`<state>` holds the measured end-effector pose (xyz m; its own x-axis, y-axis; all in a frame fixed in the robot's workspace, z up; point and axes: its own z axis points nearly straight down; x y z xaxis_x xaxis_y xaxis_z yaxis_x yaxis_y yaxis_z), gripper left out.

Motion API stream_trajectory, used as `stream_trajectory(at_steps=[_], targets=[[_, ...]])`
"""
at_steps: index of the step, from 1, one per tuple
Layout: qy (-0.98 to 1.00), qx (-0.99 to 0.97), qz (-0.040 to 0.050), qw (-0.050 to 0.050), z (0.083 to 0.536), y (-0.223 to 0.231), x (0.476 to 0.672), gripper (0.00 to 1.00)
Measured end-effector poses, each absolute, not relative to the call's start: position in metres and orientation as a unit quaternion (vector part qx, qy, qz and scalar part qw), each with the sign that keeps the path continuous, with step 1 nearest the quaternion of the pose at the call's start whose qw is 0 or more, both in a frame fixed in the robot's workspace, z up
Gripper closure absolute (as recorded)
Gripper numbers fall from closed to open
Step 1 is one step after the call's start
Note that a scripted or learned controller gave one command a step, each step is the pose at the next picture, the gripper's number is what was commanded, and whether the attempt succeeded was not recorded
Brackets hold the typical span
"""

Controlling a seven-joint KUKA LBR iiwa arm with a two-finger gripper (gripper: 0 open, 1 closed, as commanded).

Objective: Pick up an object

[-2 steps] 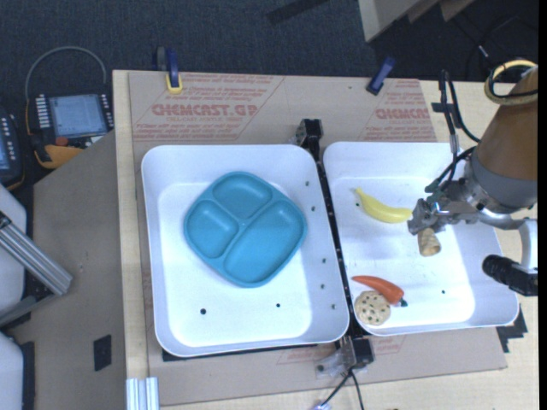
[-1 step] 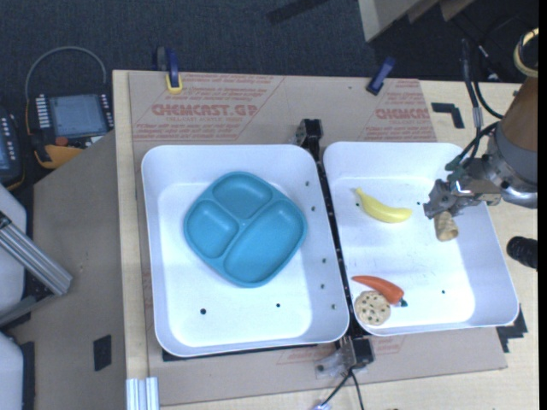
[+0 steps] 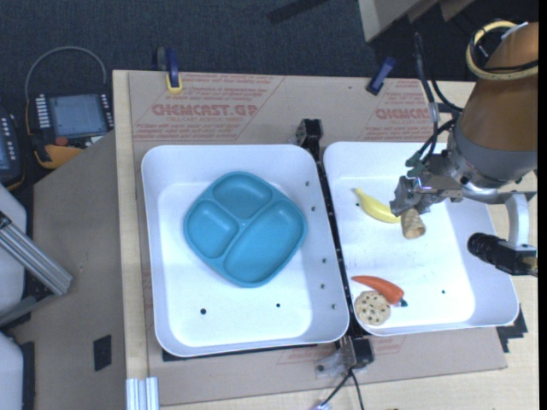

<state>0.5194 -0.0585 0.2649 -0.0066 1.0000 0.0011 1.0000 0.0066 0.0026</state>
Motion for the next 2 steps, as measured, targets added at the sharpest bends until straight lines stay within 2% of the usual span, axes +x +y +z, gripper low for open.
stream_trajectory(at_steps=[1,2], targets=[[0.709,0.705,0.0001,-0.002,0.264,-0.006,0.514,1.00],[0.709,0.705,-0.0009,-0.003,0.241,0.052,0.507,1.00]])
